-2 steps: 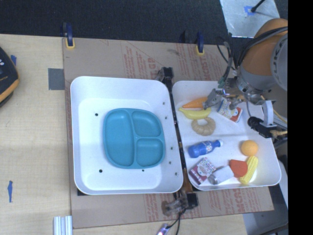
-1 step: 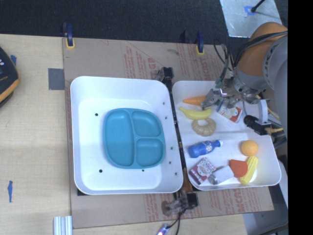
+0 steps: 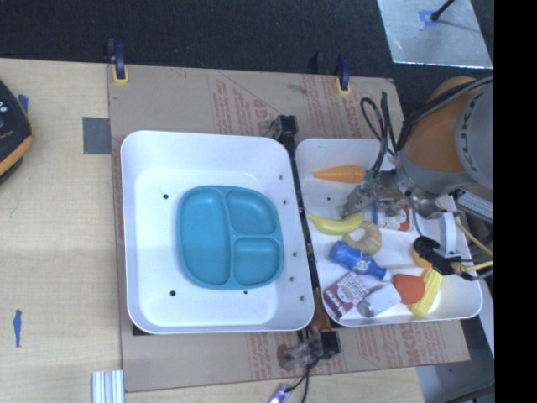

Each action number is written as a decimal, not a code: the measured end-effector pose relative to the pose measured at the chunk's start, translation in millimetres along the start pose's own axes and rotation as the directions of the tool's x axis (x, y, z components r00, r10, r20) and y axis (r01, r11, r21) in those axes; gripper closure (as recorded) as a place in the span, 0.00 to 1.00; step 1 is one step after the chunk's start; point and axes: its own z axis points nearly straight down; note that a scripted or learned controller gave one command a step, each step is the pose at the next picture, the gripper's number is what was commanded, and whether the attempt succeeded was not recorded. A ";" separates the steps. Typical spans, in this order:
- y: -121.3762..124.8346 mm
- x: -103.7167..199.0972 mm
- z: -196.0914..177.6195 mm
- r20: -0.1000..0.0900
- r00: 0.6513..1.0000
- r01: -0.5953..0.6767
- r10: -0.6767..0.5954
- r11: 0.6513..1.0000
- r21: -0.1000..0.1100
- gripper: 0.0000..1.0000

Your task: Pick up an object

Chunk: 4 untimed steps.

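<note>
Camera view — arm: the grey KUKA arm with its orange band reaches in from the right and hangs low over the right bin (image 3: 470, 309).
Pincer: the pincer (image 3: 369, 198) sits down among the clutter near the bin's middle, just above the yellow banana (image 3: 336, 223); it is a dark tangle from here and I cannot tell how it is set or whether it has anything.
Task things: all the loose objects lie in the right bin — an orange carrot (image 3: 339, 174) near the top wall, the banana under the pincer, a tan piece (image 3: 367, 238) touching the banana's end, a blue bottle (image 3: 356, 259) just below, a printed packet (image 3: 350, 290) toward the front.
Left bin: the left bin (image 3: 151, 300) holds a blue divided tray (image 3: 229, 236), well apart from the arm.
Bench: the bench (image 3: 50, 250) carries both bins side by side.
Risk: the objects crowd each other, so I'd judge a closing grip could catch two at once, or nudge the curved banana sideways and come up with nothing.
Risk, second: cables near the wrist look close to the bin's contents and might snag.
</note>
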 end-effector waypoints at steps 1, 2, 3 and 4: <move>68.2 -38.5 2.5 -0.008 1.000 0.005 -0.004 1.000 0.018 0.00; 69.1 -64.9 -34.6 -0.005 1.000 -0.001 0.001 1.000 0.008 0.00; 42.3 -77.9 0.8 0.000 1.000 0.001 -0.001 1.000 -0.002 0.00; 68.3 -77.7 4.9 -0.005 1.000 -0.001 0.001 1.000 0.009 0.00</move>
